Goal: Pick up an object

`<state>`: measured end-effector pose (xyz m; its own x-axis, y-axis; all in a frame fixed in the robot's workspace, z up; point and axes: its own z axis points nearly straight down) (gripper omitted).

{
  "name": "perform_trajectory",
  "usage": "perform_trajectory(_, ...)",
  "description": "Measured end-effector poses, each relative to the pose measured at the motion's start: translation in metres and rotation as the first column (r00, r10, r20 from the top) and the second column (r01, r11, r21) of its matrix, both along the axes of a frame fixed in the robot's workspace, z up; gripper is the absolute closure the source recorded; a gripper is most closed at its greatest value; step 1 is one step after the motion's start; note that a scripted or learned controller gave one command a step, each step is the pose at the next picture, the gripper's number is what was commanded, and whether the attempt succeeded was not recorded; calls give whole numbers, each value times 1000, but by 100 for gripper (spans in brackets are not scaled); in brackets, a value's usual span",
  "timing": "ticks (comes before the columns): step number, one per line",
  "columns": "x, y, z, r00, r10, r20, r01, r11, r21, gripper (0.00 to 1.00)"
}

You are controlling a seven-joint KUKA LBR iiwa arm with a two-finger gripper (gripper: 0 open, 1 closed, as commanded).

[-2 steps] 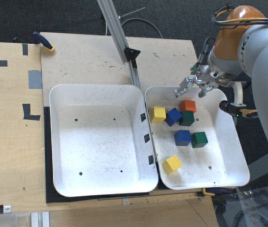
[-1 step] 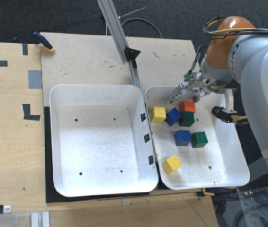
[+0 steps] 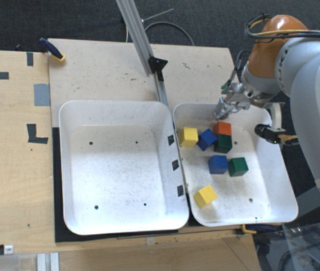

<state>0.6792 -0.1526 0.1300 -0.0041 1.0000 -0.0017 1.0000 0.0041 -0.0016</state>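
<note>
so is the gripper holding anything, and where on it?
Nothing held. The gripper hangs just above the orange block in the right bin, with nothing between its fingers.

Right bin (image 3: 273, 168) as landmark. Gripper (image 3: 223, 112) hangs over its far edge, just above an orange block (image 3: 223, 129) sitting on a dark green block (image 3: 224, 143). Blue block (image 3: 207, 139) and yellow block (image 3: 189, 136) beside them. Mid-bin: blue block (image 3: 217, 164), green block (image 3: 238, 166). Near corner: yellow block (image 3: 206, 195).
</note>
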Motion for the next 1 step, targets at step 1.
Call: perform_trajectory(1, 2, 4, 64, 1000, -2, 8, 2, 1000, 1, 100)
